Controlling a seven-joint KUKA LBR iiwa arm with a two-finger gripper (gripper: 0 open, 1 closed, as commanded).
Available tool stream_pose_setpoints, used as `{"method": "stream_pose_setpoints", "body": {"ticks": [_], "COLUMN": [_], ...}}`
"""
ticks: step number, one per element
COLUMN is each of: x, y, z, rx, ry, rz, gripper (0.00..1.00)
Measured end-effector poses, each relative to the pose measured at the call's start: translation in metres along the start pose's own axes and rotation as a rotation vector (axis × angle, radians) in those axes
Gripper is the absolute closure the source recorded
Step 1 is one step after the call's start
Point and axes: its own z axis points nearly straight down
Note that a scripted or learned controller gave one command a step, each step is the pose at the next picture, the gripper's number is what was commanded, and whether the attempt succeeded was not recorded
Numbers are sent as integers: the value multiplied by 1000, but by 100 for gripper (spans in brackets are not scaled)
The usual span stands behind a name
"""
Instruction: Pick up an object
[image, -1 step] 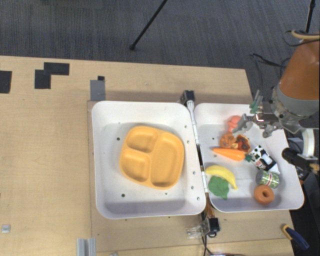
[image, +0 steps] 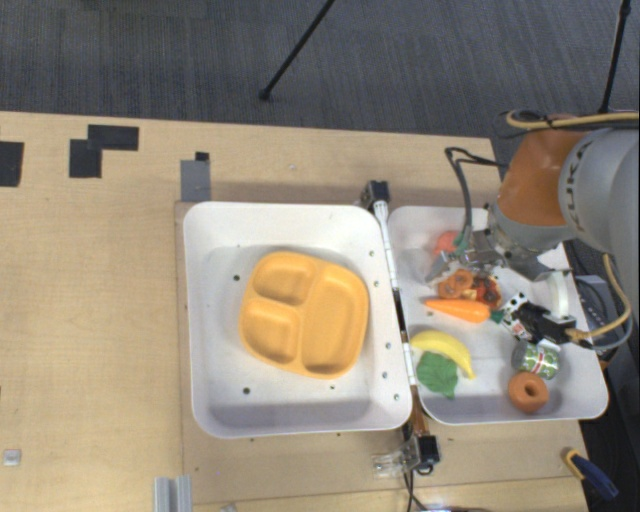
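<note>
Bench (image: 100, 330), pale wood, carrying two shallow white bins side by side. Left bin (image: 215, 400) holds a yellow divided plate (image: 303, 312) lying near its middle. Right bin (image: 590, 395) holds the small items from which one is to be picked. Arm (image: 570, 190), grey with an orange band, reaches in from the right and hangs over the upper part of the right bin. Gripper (image: 470, 268) sits low among the clutter at the upper left of that bin; whether the fingers are apart or together cannot be told, since the wrist and tangled items mask them.

Items in the right bin, by size: carrot (image: 456, 310), lying across the middle just below the gripper; banana (image: 446, 349), below it; green leafy piece (image: 437, 373), touching the banana; doughnut (image: 528, 391), at the lower right; small can (image: 537, 357), just above the doughnut.

Risk: the items crowd close together, so closing fingers may catch two at once or nudge the carrot aside and close on nothing.

Unclear: a reddish-brown cluster beneath the gripper cannot be identified, and the arm covers the bin's upper right corner.
</note>
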Motion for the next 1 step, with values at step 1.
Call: {"method": "stream_pose_setpoints", "body": {"ticks": [1], "x": [-1], "y": [2], "z": [-13], "rx": [-8], "ry": [-5], "rz": [-1], "gripper": [100]}}
